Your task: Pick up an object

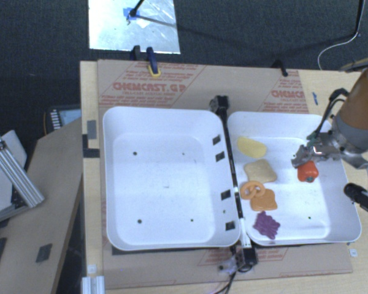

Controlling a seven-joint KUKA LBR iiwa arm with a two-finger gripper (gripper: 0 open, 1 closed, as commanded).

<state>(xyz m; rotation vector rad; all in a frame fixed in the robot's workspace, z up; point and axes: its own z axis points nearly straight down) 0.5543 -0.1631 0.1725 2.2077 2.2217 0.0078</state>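
The gripper (306,162) is seen over the right bin (340,225), and a red-orange toy (307,173) is clamped between its fingers, above the bin floor. To the left of that toy a yellow piece (251,146), a tan piece (260,170), an orange pretzel (253,190) and a purple piece (267,225) are laid.

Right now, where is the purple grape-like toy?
The purple grape-like toy lies in the right white bin, near its front left corner, just below the orange toast-shaped piece.
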